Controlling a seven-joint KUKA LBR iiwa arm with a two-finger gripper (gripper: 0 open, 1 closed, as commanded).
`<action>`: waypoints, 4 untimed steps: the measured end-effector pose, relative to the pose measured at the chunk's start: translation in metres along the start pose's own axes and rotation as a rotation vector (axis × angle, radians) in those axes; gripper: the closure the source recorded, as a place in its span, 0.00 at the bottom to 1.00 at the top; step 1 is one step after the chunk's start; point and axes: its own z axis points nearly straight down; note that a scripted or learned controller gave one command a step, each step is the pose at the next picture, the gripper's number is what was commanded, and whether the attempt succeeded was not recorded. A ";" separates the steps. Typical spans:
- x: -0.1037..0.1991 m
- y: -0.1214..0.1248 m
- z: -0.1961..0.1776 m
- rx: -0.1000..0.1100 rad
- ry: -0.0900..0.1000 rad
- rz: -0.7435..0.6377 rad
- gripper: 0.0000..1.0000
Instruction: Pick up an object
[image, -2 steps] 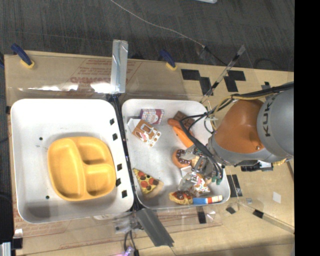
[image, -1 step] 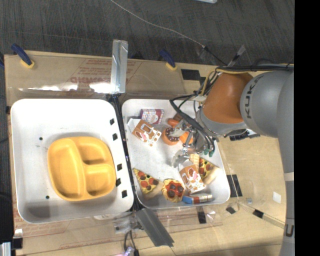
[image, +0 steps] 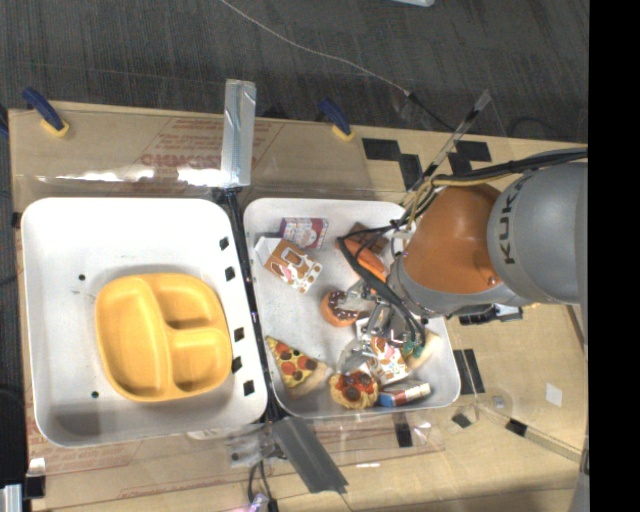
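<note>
You saw two white bins side by side. The left bin (image: 50, 300) held one yellow tray (image: 160, 335) with divided compartments, its long axis running from the far wall toward the near wall.

The right bin (image: 262, 215) held the loose objects, all well apart from the tray. You counted two small cartons at the far left corner: a printed carton (image: 292, 265), tilted with its long axis running from upper left to lower right, and just beyond it a pink carton (image: 304, 232). Nearer you lay one pizza slice (image: 291, 364), its tip pointing toward the upper left. One chocolate doughnut (image: 338, 308) sat near the bin's middle. One round pizza piece (image: 355, 389) lay by the near wall, and just right of it one red-and-blue tube (image: 406, 395), its long axis left to right along that wall.

The gripper (image: 377, 330) hung low over the middle of the right bin, above a red-and-white piece (image: 388, 362) that it partly hid. You could not tell whether the gripper was open or closed, nor whether it touched anything. An orange item (image: 366, 263) was partly covered by cables and hard to identify.
</note>
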 end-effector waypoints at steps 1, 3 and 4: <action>0.000 0.054 0.001 0.000 0.002 0.157 0.00; -0.045 0.065 -0.011 0.001 -0.002 0.313 1.00; -0.094 0.092 -0.110 0.000 -0.004 0.494 1.00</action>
